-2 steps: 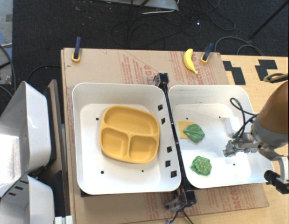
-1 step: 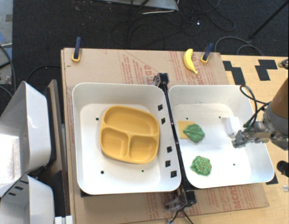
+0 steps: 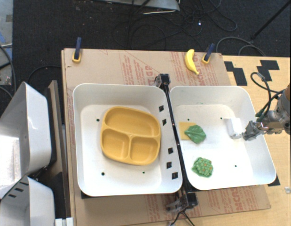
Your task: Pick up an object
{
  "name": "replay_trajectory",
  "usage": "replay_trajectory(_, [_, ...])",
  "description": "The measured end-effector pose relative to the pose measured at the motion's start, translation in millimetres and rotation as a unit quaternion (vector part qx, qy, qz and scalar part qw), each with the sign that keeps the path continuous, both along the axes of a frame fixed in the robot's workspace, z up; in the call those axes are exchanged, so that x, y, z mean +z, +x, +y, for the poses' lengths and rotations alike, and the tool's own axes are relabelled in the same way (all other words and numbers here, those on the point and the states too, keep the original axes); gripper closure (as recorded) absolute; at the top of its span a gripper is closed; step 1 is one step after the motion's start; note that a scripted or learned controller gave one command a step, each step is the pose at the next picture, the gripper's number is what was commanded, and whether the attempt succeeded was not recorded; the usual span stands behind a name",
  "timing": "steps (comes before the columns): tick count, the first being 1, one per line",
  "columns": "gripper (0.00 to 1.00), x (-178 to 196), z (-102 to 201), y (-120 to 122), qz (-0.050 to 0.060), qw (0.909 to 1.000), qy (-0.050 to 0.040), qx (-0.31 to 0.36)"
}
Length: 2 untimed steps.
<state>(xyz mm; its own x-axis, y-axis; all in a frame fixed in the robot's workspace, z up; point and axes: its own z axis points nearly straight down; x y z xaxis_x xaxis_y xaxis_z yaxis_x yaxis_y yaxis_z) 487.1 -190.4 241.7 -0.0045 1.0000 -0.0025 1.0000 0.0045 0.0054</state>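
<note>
Over the right bin's (image 3: 258,126) right wall, your gripper (image 3: 240,132) hovers approaching; finger state indeterminate. Next, descend onto the nearby green leaf (image 3: 196,133).

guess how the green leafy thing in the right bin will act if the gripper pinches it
The green leaf looks thin and crinkled, so probably floppy and light. It overlaps a flat yellow piece, which might shift with it.
</note>
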Motion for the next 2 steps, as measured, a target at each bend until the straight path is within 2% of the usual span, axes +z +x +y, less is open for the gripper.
replay_trajectory(1, [1.0,52.4,-0.2,1.4,0.0,1.0,-0.0001,0.0])
replay_trajectory(2, [1.0,45.9,47.3,28.8,0.002,1.0,0.0007,0.001])
